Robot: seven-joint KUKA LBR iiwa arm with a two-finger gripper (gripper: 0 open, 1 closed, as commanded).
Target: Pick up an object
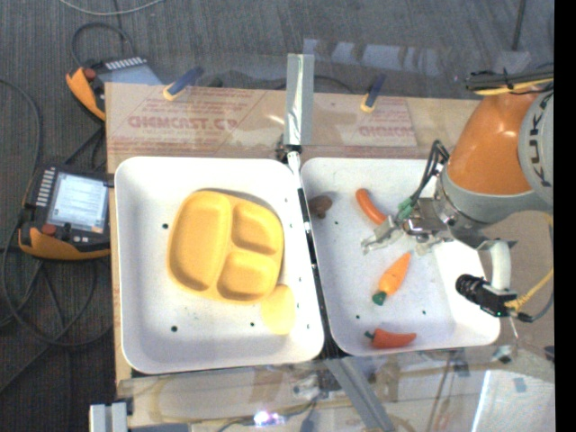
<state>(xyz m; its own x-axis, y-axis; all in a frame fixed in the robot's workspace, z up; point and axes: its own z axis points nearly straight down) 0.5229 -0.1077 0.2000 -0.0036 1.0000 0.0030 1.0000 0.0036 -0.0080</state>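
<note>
Fingers (376,239) are spreading open over the right bin (346,327), gripping nothing. Going left to right: a yellow divided tray (229,244) is lying in the left bin (135,331); a carrot (393,277) is sitting just below the gripper (382,238).

The brown cardboard sheet (216,120) lying under the two bins, well beyond the gripper's fingers and to their left in the camera view, carries faded red print that reads "CHEMCAST"; the letters after it are too faint to make out. A second patch of the same red print (387,131) sits just above the fingers, too blurred to read.
</note>
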